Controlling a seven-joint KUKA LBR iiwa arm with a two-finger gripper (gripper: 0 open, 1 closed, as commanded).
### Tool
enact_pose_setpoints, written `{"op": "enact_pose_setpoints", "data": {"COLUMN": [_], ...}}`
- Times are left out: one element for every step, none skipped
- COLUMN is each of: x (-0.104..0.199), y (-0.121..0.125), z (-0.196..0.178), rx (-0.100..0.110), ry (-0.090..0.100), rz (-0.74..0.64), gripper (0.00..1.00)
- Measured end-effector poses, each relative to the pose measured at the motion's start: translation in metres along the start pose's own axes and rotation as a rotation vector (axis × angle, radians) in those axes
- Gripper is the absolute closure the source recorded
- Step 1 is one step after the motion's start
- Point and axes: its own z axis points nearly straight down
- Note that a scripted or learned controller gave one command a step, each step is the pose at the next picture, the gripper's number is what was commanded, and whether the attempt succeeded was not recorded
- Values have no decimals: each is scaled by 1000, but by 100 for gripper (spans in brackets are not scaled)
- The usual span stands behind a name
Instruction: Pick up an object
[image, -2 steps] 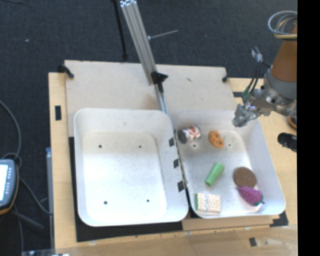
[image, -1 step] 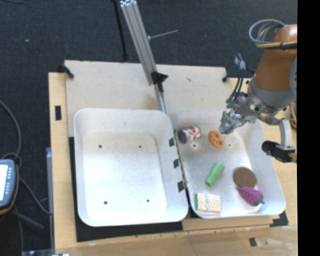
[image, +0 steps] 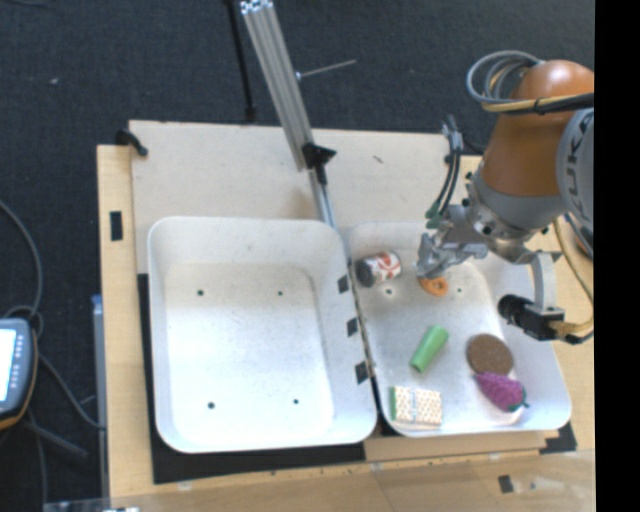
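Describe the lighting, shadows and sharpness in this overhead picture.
Camera view: bright, even light washes out the left bin to near-white; soft shadows sit beside the green cylinder and brown disc; the picture is mildly soft, blurring the gripper and the orange piece beneath it.

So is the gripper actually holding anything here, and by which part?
Cannot be told. The gripper sits low right above the small orange object in the right bin, but no hold shows.
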Motion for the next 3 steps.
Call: {"op": "enact_pose_setpoints", "data": {"x": [58,102,160], "y": [-20,-42,-56], "z": [6,9,5], "rx": [1,1,1], "ry": [1,1,3], "rz": [-2,-2,-4], "gripper": [100,100,100]}}
